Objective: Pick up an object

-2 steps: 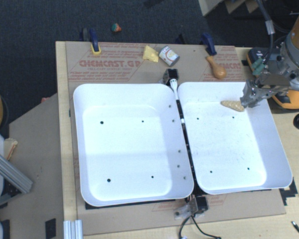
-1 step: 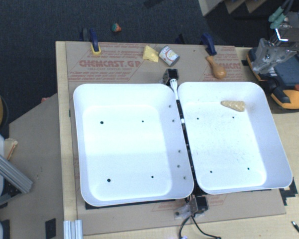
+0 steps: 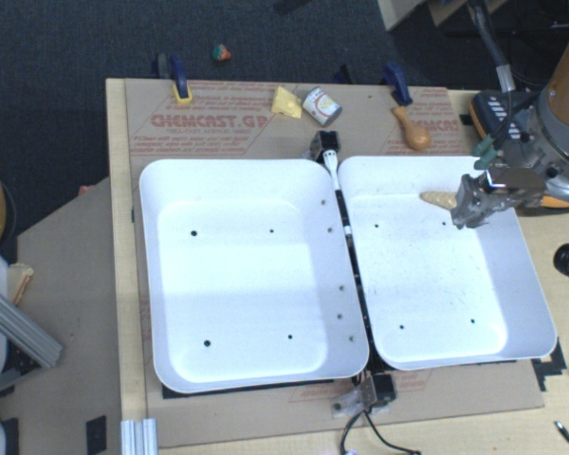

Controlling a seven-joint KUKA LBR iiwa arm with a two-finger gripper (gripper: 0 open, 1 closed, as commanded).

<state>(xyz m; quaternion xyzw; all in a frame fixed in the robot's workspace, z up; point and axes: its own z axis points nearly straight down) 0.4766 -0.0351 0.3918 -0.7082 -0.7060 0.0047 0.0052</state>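
Note:
A small flat tan object (image 3: 437, 198) lies near the far wall of the right bin (image 3: 512, 341). My gripper (image 3: 468, 211) hangs just to the right of it, low over the bin floor, touching or nearly touching the object's right end. The grey arm comes in from the right edge. Nothing can be seen lifted off the bin floor.
The left bin (image 3: 161, 282) stands beside the right one. On the board behind the bins lie a yellow wedge (image 3: 286, 102), a small white and grey piece (image 3: 321, 107), an orange-brown handle-shaped piece (image 3: 412, 129) and a black-and-white tool (image 3: 328, 148) at the gap between the bins.

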